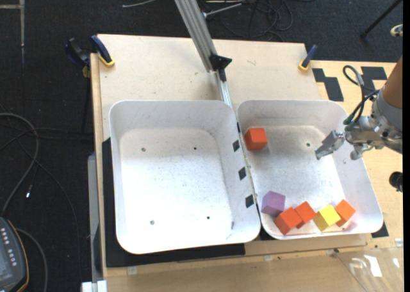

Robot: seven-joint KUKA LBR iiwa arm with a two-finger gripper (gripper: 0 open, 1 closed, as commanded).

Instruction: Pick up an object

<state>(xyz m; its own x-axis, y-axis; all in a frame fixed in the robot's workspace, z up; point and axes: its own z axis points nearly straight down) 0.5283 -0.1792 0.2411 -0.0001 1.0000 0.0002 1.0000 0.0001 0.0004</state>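
Two white bins on a plywood bench, dark carpet and cables around it.

The bench (192, 70) carries the left bin (173, 175) and right bin (301, 175). The arm (391, 102) reaches in from the right, its gripper (343, 146) over the right bin's far edge, fingers apart, holding nothing. An orange block (256, 137) sits alone near the divider; purple (273, 203), orange, yellow blocks cluster at the near rim.

Two white bins (128, 118), three orange blocks (256, 137), one purple block (273, 203), one yellow block (327, 216)
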